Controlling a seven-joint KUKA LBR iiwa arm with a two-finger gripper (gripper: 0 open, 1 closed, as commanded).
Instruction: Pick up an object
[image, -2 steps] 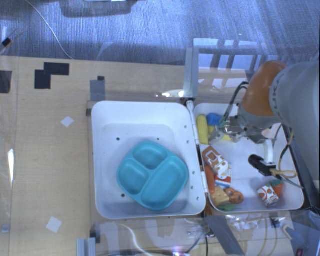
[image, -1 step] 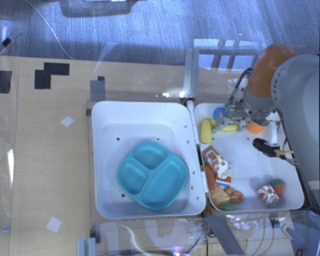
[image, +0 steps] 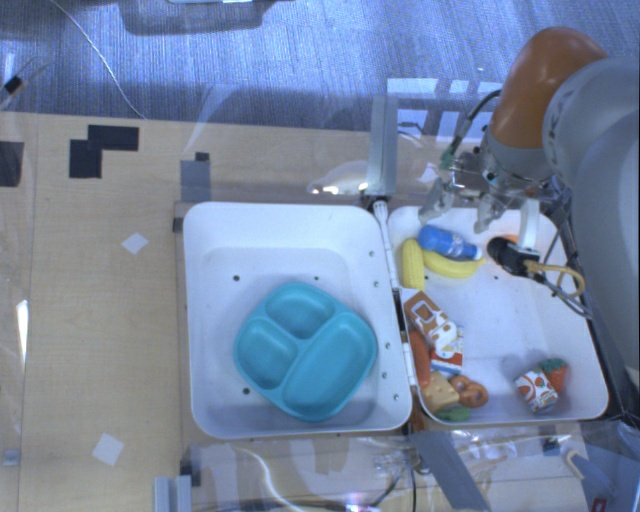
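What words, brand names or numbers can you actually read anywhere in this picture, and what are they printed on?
None can be read as text.
Small carton in the right bin: red, white and brown printing, too blurred to read.
Small can near that bin's front right corner: a patterned label, too small to read.
Blue bottle lying on the banana: no legible label.
Black shapes on the bench: plain marks, not letters.

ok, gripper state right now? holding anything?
Gripper: open, nothing between its fingers; it hangs above the far end of the right bin, over the blue object and banana.
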